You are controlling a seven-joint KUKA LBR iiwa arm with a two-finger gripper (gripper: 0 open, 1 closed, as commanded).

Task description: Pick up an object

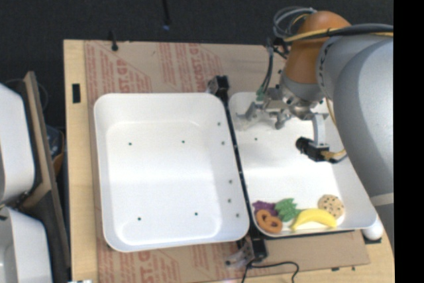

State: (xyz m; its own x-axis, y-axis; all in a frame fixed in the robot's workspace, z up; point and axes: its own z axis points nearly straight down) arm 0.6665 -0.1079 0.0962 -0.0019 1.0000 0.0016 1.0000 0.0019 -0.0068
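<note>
Small toy foods, a yellow plastic banana (pixel 314 219), round speckled cookie (pixel 330 206), green leafy piece (pixel 287 208) and orange pretzel (pixel 268 223), cluster at six o'clock in the right white bin (pixel 278 162). My gripper (pixel 273 111) hovers at twelve o'clock; its grip, I cannot tell.

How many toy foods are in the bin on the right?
5, all along its near edge: purple grapes, a pretzel, a green leafy piece, a banana and a cookie. The arm may hide more.

grey arm (pixel 361 109), orange band (pixel 311 43), looped cables (pixel 288 18).
</note>
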